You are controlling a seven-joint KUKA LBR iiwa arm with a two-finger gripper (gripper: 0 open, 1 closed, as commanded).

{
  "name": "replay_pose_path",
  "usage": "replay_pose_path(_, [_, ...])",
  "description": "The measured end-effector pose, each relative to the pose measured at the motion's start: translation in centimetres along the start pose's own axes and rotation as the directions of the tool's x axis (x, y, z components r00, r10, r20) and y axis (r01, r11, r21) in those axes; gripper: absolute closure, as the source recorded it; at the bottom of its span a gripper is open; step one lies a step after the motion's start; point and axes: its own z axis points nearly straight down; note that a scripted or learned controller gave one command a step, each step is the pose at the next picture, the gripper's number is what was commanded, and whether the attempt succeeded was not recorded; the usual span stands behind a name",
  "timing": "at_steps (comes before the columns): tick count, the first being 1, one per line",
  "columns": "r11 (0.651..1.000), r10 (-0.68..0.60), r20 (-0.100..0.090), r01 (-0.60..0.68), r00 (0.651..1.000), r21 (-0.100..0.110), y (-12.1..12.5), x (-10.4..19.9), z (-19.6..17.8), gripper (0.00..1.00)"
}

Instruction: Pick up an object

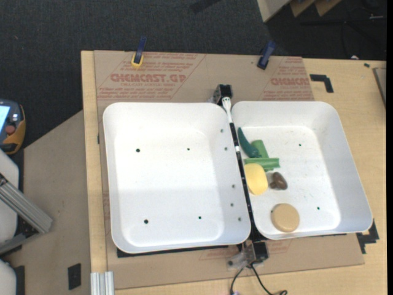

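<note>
From my remote station, I could not tell how the jaws stood, so I placed everything by the bins and by its neighbours.

The two shallow white plastic bins sat side by side on a brown cardboard sheet with red lettering (159,72), their inner rims touching along a dark seam. The left white bin (166,177) showed its bare floor with four small dark dots. The right white bin (322,158) held all the loose things, crowded against its left wall, next to the seam.

Farthest up lay a dark teal plastic strip (245,142), slanted along the wall. Touching its lower end was a bright green angular plastic piece (262,157) lying flat. Just below that sat a pale yellow oval object (256,180) (soft or hard, I could not say), its top end meeting the green piece. A small brown-grey lump (279,180) rested just beside the yellow one on its right, touching or nearly so. Lower, near the bin's front edge and apart from the others, lay a tan round disc (285,217).

A blue-and-yellow clamp (139,53) and a dark blue clamp (266,55) gripped the cardboard's far edge. A black fitting (222,93) sat at the top of the seam, and another (255,251) at the bottom, with a dark cable (242,279) trailing from it.
</note>
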Motion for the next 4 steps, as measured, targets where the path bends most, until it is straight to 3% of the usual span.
replay_pose_path(1, [1.000, -0.001, -0.003, 0.001, 1.000, 0.010, 0.2, 0.1, -0.3, 1.00])
replay_pose_path(2, [0.999, -0.005, -0.016, 0.006, 1.000, 0.033, -0.3, 6.4, 14.7, 1.00])
replay_pose_path(3, [1.000, -0.008, -0.009, 0.008, 1.000, 0.013, -0.1, 12.5, 12.7, 1.00])
replay_pose_path(4, [1.000, -0.008, -0.011, 0.009, 1.000, 0.018, -0.2, 19.3, 12.6, 1.00])
